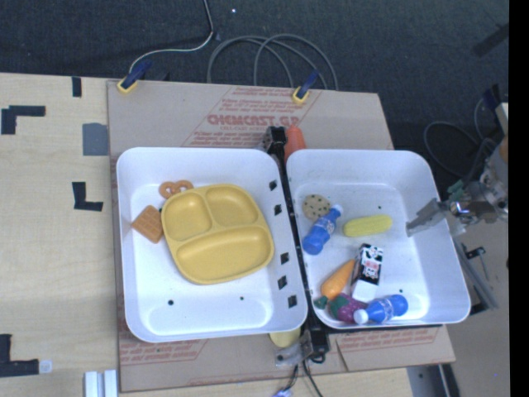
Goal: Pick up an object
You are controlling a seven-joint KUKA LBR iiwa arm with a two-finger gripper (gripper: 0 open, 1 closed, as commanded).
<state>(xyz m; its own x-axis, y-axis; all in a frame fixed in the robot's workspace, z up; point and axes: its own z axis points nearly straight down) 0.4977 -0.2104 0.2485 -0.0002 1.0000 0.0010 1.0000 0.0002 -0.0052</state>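
- Several small objects lie in the right bin (397,165); any of them may serve as the pick target.
- Corn (368,226): yellow, lying flat near the bin centre, open floor above and to its right.
- Blue bottle (319,232): tilted, white cap up, just beside the left wall; its cap is at the cookie (313,206).
- Carrot (337,279): orange, lying slantwise, touching the carton (369,269), which is black-and-white with a cow pattern; no text on it can be read.
- Second bottle (383,308): blue, lying on its side along the front wall, with a purple item (348,311) and a green item (321,302) crowded just beside it.
- Open room: the rear and right parts of the right bin floor are bare; the front left corner is crowded.
- Gripper (416,222): at the right rim of the right bin, apart from all objects. Its state cannot be told; nothing shows between its tips.
- Left bin (132,172): holds a yellow tray (217,232) with three compartments, a pretzel (174,188) at its rear left edge and a cracker (149,222) touching its left edge.
- Board (165,110) under the bins: red print reads "CHEMCAST GP".
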